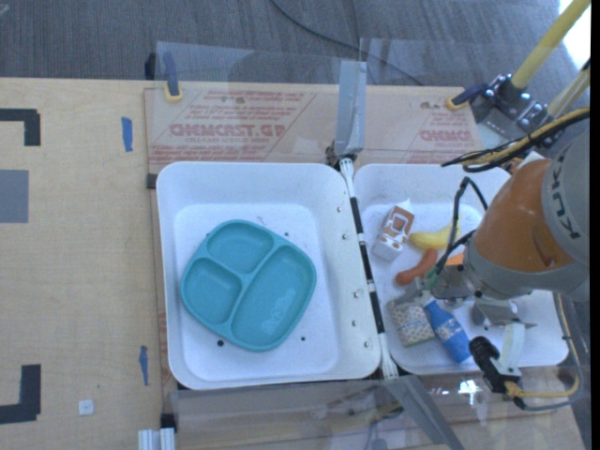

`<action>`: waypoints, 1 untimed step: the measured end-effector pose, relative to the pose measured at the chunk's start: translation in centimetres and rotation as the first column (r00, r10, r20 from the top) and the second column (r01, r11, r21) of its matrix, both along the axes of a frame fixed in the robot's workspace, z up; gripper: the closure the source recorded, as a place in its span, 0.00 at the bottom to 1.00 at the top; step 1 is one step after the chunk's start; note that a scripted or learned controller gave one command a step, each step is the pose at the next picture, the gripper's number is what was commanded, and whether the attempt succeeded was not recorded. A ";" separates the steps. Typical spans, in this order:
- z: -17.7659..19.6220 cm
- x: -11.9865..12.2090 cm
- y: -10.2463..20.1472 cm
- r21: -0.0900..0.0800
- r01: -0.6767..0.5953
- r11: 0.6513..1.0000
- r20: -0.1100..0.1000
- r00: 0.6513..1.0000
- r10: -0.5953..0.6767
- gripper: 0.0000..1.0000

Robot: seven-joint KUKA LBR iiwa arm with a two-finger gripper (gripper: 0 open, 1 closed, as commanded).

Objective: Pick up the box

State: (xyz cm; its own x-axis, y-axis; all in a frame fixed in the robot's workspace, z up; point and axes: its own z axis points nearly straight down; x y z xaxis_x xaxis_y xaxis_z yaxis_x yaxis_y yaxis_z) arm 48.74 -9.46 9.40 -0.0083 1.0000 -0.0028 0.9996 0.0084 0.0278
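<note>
Left bin (187,195): holds a teal plate (248,284) with three compartments, lying flat near the bin's middle.
Right bin (539,345): where I am working, with my arm (525,228) coming in from the right and covering much of the bin's right half.
Box (394,232): small, white with an orange-red print, in the upper left part of the right bin, close to the divider between the bins. It stands apart from me, nothing touching it from above.
Banana (431,239): yellow, just right of the box, partly hidden under my arm.
Carrot (415,268): orange, slanted, just below the box and the banana.
Pouch (411,322): a speckled square packet near the bin's front, left of the bottle.
Bottle (447,331): blue, lying slanted, touching the pouch's right edge.
My gripper (459,293): low over the carrot, pouch and bottle, below and right of the box.
My fingers: hidden under my own wrist, so I cannot tell whether they are spread or closed, and I see nothing between them.
</note>
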 end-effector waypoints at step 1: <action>0.0 0.1 0.1 -0.004 -0.053 0.999 0.000 0.999 0.053 0.00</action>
